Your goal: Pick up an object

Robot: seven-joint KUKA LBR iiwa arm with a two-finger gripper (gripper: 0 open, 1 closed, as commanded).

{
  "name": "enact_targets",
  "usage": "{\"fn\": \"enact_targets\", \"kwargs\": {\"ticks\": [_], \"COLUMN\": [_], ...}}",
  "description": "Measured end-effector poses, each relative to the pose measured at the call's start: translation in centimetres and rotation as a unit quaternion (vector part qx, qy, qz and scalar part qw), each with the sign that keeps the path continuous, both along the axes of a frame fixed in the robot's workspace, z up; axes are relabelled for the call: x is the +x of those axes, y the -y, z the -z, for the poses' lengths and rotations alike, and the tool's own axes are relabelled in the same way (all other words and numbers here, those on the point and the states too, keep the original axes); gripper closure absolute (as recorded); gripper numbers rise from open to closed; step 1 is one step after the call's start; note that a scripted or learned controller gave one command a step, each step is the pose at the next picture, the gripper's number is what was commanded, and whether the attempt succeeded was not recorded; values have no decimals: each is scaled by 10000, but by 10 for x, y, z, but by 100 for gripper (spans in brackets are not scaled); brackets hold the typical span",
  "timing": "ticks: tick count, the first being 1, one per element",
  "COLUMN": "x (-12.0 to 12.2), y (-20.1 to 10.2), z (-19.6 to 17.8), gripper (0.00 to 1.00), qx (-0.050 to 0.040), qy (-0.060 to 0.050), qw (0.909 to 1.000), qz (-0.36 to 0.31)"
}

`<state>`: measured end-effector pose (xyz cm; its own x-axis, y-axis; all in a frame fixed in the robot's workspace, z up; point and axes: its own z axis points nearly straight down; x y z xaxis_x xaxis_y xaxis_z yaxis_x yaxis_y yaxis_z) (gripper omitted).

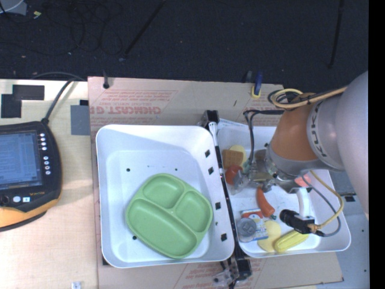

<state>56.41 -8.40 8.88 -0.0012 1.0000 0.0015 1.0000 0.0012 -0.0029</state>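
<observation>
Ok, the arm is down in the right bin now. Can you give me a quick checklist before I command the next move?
1. Gripper inside the right white bin: ok, it sits low near the bin's left wall.
2. Object between the fingers: cannot tell, the wrist hides them.
3. Nearest targets: ok, a red round piece and a yellow-tan block lie beside the gripper.
4. Other items apart from the arm: ok, the orange carrot-shaped toy and yellow banana-shaped toy lie nearer the front.
5. Left white bin: ok, the green divided plate lies flat in it, away from the arm.
</observation>
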Motion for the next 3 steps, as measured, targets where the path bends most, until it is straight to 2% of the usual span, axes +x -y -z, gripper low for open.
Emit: {"fn": "enact_targets", "kwargs": {"ticks": [1, 2, 3], "x": [-18, -17, -56], "y": [16, 16, -47], "z": [0, -12, -102], "gripper": [0, 100, 100], "qx": [1, 17, 4], "qy": [22, 8, -2], "qw": [10000, 10000, 10000], "qz": [7, 14, -10]}}
